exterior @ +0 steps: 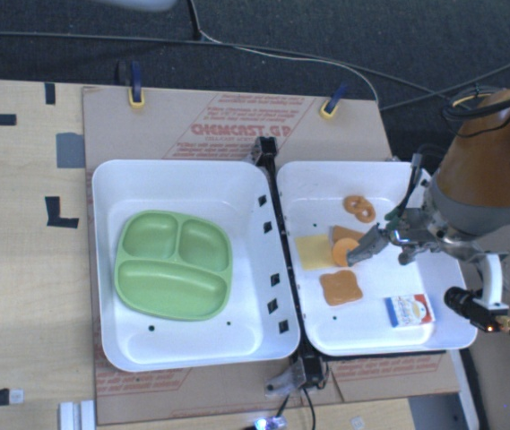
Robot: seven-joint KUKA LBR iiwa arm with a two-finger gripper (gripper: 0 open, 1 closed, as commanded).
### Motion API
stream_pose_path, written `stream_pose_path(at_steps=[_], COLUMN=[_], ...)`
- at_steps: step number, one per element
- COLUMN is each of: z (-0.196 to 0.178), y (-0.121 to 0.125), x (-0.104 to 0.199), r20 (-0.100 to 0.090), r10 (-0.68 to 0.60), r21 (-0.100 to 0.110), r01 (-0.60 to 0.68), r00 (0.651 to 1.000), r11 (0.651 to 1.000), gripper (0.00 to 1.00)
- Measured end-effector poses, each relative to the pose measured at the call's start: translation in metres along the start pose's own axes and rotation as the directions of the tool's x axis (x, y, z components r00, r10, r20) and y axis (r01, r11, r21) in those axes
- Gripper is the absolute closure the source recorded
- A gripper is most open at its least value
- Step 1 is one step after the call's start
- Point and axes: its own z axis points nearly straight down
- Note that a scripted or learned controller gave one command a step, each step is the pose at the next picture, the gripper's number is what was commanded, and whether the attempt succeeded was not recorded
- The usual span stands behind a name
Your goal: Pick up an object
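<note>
Here, the gripper [364, 249] is seen reaching in from the right over the right bin [376, 173], its dark fingers ending low above the bin floor near the bin's middle. An orange round piece [343, 252] is found just at the tip of the fingers, touching or nearly touching them, with part of it covered by the gripper. A pale yellow slice [312, 251] is laid flat just to the left of that piece, and a brown toast piece [341, 288] is placed just below the fingers, apart from them. A pretzel [358, 208] is set above the gripper, toward the bin's far side, and a small blue and white carton [409, 311] is laid near the bin's near right corner. Whether the fingers are spread or closed cannot be told, and nothing can be made out clearly between them. In the left bin [107, 182] a green divided plate [174, 265] is placed. The arm's upper part is cut off at the right.
</note>
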Motion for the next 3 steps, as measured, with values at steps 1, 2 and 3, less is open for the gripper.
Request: stream_pose_path(at_steps=[1, 2, 3], z=[0.047, 0.107, 0.14], y=[0.002, 0.006, 0.006], x=[-0.008, -0.007, -0.007], r20=[0.0, -0.001, 0.001], r10=[0.002, 0.001, 0.001], r21=[0.004, 0.003, 0.0], r01=[-0.002, -0.001, -0.001], r00=[1.0, 1.0, 1.0], r11=[1.0, 1.0, 1.0], gripper=[0.0, 0.0, 0.0])
